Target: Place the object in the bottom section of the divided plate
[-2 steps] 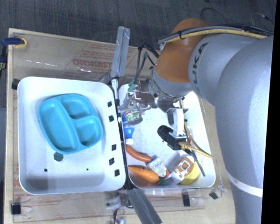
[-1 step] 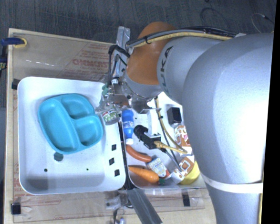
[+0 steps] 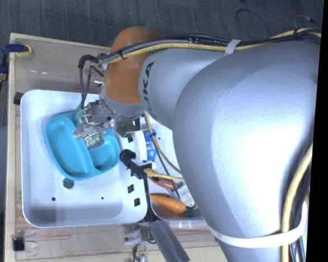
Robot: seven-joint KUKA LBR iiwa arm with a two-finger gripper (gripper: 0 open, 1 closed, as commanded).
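My arm (image 3: 236, 133) is nearest the camera and covers most of the right bin (image 3: 157, 214). At that bin's lower edge a carrot (image 3: 167, 203) shows, with a bottle (image 3: 151, 148) partly seen above it. The rest of the bin is hidden.

Beyond lies the left bin (image 3: 41, 203) with the blue plate (image 3: 67, 149) tilted across its upper half and a small dark spot (image 3: 68, 183) just below the plate's rim. My fingers (image 3: 91, 129) hang over the plate's right part, near the ridge between its sections. A small pale object (image 3: 94, 140) sits right at their tips, on the side towards the plate's lower section. I cannot tell whether they are clenched on it or released, nor whether it touches the plate. It is too small and blurred for me to read its long axis.

I judge that the drop spot is just below and right of the tips, so the move is short.

Farthest off are the surface (image 3: 51, 64) and a blue clamp (image 3: 14, 49) at its corner.
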